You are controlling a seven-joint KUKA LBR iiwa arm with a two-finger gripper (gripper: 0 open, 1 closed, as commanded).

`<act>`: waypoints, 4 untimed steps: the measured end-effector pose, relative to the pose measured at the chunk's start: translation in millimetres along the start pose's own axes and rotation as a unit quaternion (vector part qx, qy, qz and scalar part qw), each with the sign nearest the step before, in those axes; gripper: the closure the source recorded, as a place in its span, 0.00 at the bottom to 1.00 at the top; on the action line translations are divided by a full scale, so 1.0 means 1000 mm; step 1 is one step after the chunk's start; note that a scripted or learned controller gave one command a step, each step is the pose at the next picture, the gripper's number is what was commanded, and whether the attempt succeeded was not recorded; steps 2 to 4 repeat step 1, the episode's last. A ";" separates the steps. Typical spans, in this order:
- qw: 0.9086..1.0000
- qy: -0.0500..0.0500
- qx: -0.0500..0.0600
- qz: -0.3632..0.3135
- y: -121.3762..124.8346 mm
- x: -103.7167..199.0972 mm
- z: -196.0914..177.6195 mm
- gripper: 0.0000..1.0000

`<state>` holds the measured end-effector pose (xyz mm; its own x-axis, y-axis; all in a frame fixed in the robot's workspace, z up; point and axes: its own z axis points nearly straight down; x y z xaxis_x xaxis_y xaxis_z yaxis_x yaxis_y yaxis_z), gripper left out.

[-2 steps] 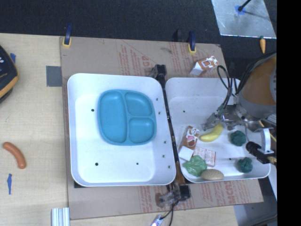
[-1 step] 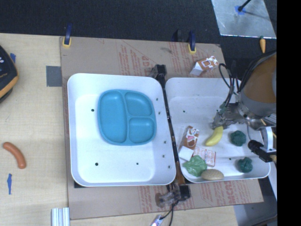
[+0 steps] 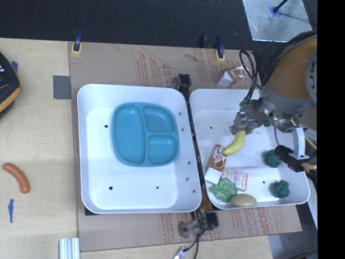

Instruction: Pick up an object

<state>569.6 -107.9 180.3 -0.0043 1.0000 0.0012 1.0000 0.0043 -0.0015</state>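
My grey arm with its orange band (image 3: 294, 63) reaches in from the right side of the camera view, bent down over the right-hand part of the bench. My dark two-finger pincer (image 3: 242, 124) hangs low at the wrist's end, pointing down and to the left, with black cables looping above the wrist.

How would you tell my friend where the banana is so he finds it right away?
Look at the right white bin, not the left bin with the blue divided plate. Near its middle, just under the robot's pincer, lies the banana. It is the only yellow, curved thing there; the neighbours are green lumps, a tan potato and small packets.
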 end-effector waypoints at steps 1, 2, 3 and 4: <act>1.000 0.000 0.000 0.000 0.012 0.060 -0.049 1.00; 1.000 0.000 0.000 0.000 0.012 0.060 -0.049 1.00; 1.000 0.000 0.000 0.000 0.012 0.060 -0.049 1.00; 1.000 0.000 0.000 0.000 0.012 0.060 -0.049 1.00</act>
